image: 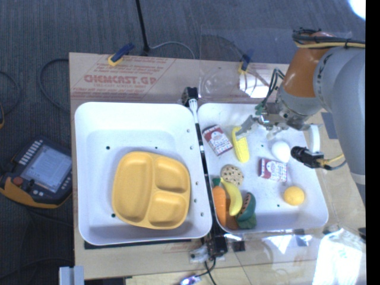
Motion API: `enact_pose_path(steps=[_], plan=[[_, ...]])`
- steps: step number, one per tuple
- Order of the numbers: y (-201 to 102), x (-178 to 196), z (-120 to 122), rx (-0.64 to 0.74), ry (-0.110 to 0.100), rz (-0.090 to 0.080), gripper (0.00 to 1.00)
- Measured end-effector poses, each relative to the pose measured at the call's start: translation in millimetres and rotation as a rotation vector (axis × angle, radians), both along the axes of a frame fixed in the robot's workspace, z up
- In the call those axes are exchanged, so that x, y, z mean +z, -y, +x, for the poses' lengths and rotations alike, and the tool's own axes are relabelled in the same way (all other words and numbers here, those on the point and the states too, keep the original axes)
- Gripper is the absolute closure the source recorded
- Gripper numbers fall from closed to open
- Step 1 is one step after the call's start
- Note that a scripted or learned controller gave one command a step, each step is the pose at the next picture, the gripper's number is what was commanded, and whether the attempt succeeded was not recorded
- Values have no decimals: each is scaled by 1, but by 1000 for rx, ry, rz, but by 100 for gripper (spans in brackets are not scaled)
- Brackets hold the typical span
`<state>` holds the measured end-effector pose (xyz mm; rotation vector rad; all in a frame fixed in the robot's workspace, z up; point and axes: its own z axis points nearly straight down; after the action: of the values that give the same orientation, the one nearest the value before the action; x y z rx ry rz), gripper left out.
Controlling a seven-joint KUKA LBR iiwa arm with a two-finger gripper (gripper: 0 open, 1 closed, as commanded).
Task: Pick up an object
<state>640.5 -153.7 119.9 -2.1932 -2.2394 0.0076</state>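
My gripper (260,126) hangs over the back of the right bin (314,215), its fingers spread open with nothing between them. One fingertip is close to the top end of a yellow corn cob (241,148). A white egg (280,152) lies just below and right of the gripper. A red and white carton (217,140) sits left of the corn. Further forward are a cookie (231,173), a second small red carton (272,170) and a yellow lemon (293,195).
A carrot (219,203), a banana (233,196) and a green toy (249,210) are piled in the right bin's front left corner. The left bin (95,123) holds a yellow divided plate (151,189). A handheld controller (38,171) lies off the bench at left.
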Motion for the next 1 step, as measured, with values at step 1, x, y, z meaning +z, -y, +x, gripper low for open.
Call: enact_pose_path(steps=[1], plan=[[-25, -32, -10, -247, 17, -8, 0]])
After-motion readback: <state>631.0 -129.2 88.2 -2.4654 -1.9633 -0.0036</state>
